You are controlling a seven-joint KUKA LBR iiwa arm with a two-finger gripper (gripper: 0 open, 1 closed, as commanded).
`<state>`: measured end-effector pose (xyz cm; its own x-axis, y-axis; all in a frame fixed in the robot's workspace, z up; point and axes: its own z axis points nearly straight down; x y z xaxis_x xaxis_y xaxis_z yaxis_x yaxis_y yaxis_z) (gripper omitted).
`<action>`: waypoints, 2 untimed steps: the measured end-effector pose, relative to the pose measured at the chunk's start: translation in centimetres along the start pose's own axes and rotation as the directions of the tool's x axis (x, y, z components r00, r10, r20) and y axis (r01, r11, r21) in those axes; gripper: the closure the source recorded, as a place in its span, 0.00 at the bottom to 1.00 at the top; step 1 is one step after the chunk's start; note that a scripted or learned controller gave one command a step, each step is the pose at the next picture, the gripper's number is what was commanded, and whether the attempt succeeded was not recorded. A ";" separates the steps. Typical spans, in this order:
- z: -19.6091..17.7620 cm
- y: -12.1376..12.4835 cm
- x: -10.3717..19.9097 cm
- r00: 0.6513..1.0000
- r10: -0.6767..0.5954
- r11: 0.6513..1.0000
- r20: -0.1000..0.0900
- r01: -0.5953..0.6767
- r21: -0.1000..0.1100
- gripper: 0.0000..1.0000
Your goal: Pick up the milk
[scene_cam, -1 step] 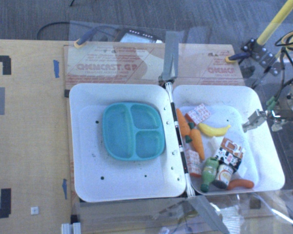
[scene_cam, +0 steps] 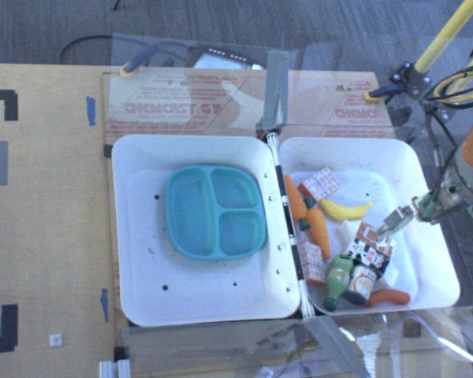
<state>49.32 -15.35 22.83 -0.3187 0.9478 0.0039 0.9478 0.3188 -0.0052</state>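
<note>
White cardboard with black cow patches: I see the milk carton (scene_cam: 372, 250) lying tilted in the right bin (scene_cam: 426, 179), wedged against the green bottle (scene_cam: 337, 278) and a brown bottle (scene_cam: 363, 283). My gripper (scene_cam: 392, 220) hangs just above its top; I cannot tell its state. My worry is that the boxy carton slips, or a smooth, rounded bottle gets nudged, since everything is crowded together.
</note>
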 end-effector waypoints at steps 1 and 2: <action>10.9 -0.5 -0.6 1.000 0.011 1.000 0.014 -0.011 -0.028 0.00; 9.9 -0.4 -0.5 1.000 0.012 1.000 0.010 -0.011 -0.029 1.00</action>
<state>49.08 -15.91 12.89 -0.3076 0.9515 -0.0062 0.9512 0.3077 0.0240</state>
